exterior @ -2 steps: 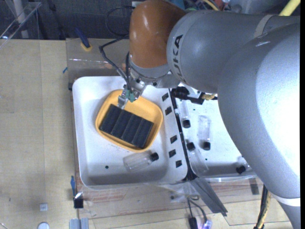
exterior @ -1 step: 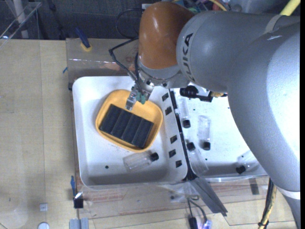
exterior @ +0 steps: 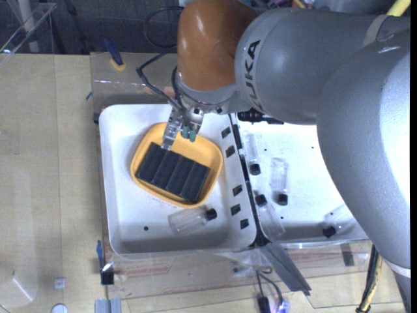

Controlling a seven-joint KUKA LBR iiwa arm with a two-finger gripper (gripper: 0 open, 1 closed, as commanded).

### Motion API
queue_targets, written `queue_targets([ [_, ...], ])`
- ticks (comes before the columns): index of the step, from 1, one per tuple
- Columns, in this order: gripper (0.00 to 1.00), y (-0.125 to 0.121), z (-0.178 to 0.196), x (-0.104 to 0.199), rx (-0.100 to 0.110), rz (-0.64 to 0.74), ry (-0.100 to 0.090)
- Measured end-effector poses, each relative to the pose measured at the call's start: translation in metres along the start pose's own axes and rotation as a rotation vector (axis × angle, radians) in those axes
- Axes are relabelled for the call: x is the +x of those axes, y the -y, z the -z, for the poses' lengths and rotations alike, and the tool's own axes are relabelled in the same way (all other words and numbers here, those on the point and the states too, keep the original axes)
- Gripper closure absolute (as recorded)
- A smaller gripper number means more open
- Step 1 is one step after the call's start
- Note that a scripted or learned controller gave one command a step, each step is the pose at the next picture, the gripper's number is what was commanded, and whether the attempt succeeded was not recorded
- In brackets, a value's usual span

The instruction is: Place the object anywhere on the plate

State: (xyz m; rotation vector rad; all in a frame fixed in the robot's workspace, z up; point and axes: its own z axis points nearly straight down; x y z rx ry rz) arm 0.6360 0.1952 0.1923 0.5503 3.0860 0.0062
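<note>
Now the end effector [exterior: 180, 133] is hovering over the yellow plate [exterior: 207, 151] in the left bin [exterior: 124, 175], fingers slightly parted, gripping nothing. Beneath it, the black ribbed block [exterior: 174, 171] is lying flat on that plate.

A yellow, rounded-square plate [exterior: 207, 152] sits tilted like a diamond in the left bin, left of the frame's centre. A dark ribbed rectangular object [exterior: 175, 171] lies flat across its lower-left part, long edge slanting down to the right.
</note>
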Motion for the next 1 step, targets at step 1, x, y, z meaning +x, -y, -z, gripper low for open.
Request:
queue_targets([
  [1,1.0,-0.0038,-0.0157,-0.0133,0.0,0.168,0.0],
])
